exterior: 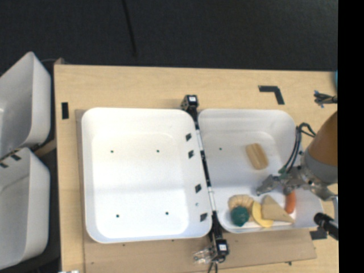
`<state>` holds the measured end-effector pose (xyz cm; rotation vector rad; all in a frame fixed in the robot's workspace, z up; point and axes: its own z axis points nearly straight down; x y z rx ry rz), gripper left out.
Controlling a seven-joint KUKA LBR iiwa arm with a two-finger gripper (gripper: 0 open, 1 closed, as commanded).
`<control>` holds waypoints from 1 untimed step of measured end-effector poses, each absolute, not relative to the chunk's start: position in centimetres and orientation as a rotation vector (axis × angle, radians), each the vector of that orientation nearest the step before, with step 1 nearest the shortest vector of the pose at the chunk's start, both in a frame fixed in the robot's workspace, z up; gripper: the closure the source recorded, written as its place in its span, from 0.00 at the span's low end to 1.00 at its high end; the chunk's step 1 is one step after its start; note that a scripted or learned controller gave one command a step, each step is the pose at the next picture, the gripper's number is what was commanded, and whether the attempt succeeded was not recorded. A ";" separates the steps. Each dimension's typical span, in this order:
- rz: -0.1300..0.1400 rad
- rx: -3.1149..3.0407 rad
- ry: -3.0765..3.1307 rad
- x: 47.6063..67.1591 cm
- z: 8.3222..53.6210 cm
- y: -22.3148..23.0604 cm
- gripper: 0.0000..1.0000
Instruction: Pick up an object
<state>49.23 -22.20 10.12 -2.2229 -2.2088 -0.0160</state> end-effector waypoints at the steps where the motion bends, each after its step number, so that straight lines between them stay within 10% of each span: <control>1: -0.016 -2.224 -2.208 49.2 10.1 -22.2 0.00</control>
